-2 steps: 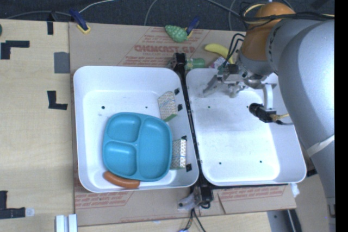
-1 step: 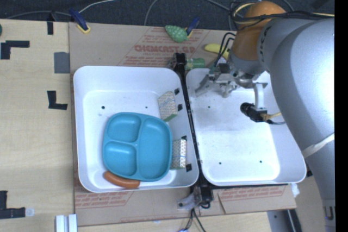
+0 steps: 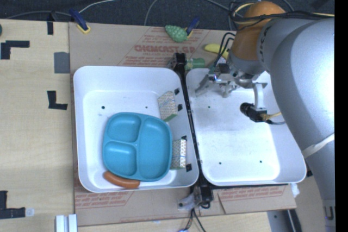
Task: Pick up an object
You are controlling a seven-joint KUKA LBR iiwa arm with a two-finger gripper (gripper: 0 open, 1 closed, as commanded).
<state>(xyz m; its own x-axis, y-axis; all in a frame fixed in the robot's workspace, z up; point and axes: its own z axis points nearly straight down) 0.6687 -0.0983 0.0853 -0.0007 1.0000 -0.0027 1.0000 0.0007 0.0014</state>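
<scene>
**Arm over the right bin, pickable things all in the left one**

The tool [image 3: 220,81] hangs low over the far left corner of the right bin [image 3: 244,171], close to the divider between the two bins. Whether it is open or shut cannot be told from this angle, and nothing can be seen in its grasp.

The things worth picking lie in the left bin [image 3: 89,89]: a blue sectioned plate [image 3: 136,145] in the middle, an orange sausage-shaped toy [image 3: 122,180] touching the plate's near edge, and two small patterned blocks, one [image 3: 167,100] at the plate's far right and one [image 3: 179,152] wedged between the plate and the bin's right wall.

The likely failure is a close on bare bin floor, since the tool sits on the wrong side of the divider. Crossing over risks clipping the rims. The plate looks too broad and flat to grip except by its edge, and the near block is jammed tight.
</scene>
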